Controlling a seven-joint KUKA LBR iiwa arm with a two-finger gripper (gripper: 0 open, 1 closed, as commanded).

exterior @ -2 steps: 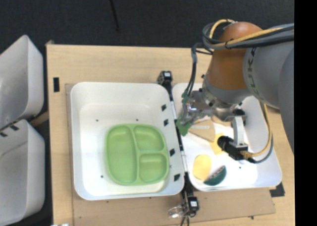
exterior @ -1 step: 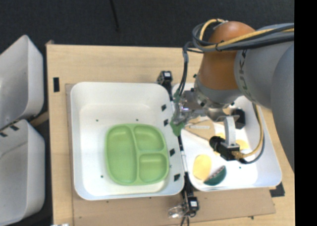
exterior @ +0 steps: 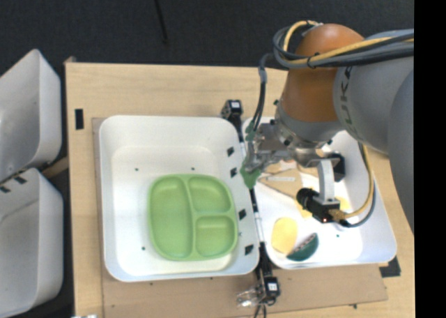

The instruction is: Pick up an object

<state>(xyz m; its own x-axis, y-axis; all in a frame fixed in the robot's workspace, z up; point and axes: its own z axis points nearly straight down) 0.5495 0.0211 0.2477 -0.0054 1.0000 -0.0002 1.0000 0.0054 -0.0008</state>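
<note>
Underneath, a pale wooden tabletop [exterior: 83,191] carries two shallow white bins side by side, with dark floor beyond its far edge. Taking the green divided tray [exterior: 191,215] as landmark: it lies flat in the left bin [exterior: 118,149], with bare white floor on its far and left sides and its near edge close to that bin's wall. Right of the tray, across the shared rim, sits the right bin [exterior: 373,240]. Near that bin's front wall rests a yellow piece [exterior: 283,234], touching a dark green slice [exterior: 305,248] whose long axis runs slantwise, pointing toward the tray. The claw [exterior: 252,163] hangs over the shared rim just beyond the tray's far right corner; whether it is clenched cannot be told.
</note>
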